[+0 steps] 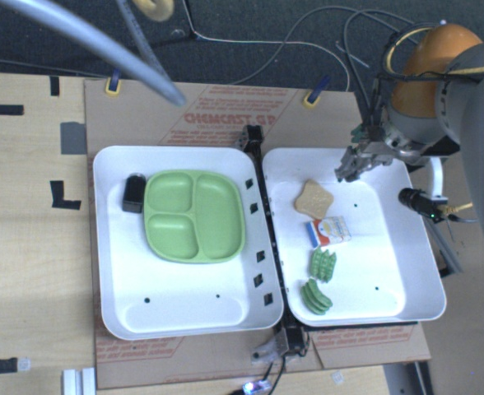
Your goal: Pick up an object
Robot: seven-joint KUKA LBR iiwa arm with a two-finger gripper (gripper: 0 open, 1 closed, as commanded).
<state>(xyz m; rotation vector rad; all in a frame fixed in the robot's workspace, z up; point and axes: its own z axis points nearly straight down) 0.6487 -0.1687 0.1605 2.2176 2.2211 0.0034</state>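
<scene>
Pale wooden surface (pixel 28 245) stretching well to the left of the jaws as the camera sees it, marked with short black tape pieces (pixel 61 194) and one grey patch (pixel 72 136). Brown cardboard sheet (pixel 225 109) laid flat on it, faded red print above and left of the jaws. Yellow clip (pixel 113 85) at the sheet's far-left top corner, another clip (pixel 314 97) just up-left of the jaws. Beyond the top edge, dark speckled floor (pixel 250 6) with thin black cables (pixel 308 35) looping across it above the jaws. Blurred grey bar (pixel 61 23) slanting across the top-left corner, well apart from the jaws. Even, soft light, faint shadows
</scene>
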